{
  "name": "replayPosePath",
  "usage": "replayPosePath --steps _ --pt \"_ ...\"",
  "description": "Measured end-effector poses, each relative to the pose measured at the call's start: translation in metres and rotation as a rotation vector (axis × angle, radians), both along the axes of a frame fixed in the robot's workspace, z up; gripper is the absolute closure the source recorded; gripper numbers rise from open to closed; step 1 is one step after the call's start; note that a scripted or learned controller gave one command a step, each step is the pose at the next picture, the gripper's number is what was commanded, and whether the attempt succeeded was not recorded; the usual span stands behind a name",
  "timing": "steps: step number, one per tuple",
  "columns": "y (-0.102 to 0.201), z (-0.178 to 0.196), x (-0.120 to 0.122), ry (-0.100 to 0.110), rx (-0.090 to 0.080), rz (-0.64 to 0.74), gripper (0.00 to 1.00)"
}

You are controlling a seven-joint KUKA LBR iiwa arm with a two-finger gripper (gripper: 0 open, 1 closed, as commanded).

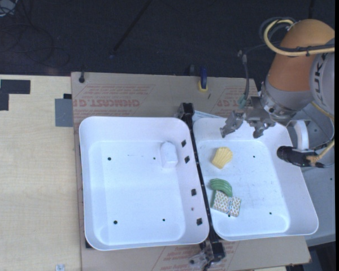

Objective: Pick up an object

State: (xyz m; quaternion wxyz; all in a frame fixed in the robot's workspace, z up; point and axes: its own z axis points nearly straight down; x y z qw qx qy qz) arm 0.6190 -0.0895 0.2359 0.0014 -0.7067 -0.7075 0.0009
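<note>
Red mirrored print is running along the far edge of the cardboard sheet point(135, 97) that is lying under both bins; it is too blurred to read with any confidence. More red print is showing at the sheet's near edge, also unreadable.

The left bin point(96, 219) is sitting on the left part of the sheet. A small white block point(168, 153) is resting on its floor near the far right corner, close to the right wall. A few small dark holes are dotting the floor.

A row of black clips point(193, 171) is joining the two bins along their shared edge.

The right bin point(294, 216) is holding three things, all toward its left side. A pale yellow ridged piece point(221, 157) is lying nearest the far edge. A green curved piece point(221, 186) is lying below it, near the left wall, and a small patterned packet point(226, 204) is lying just beside the green one — touching or nearly so — on the near side.

The gripper point(242, 126) is hanging over the far edge of the right bin, its two fingers spread apart with nothing between them. It is well clear of the yellow piece. The arm point(296, 55) is reaching in from the right — part of a letter "K" is showing on its grey casing.
</note>
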Motion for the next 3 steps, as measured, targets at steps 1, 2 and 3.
replayPosePath --steps 1,2,3 --pt "0.009 -0.114 0.002 0.009 0.001 0.001 0.0" --pt "0.007 -0.097 0.004 0.002 0.0 -0.003 1.0" --pt "0.006 -0.088 0.003 0.004 0.0 -0.008 1.0"
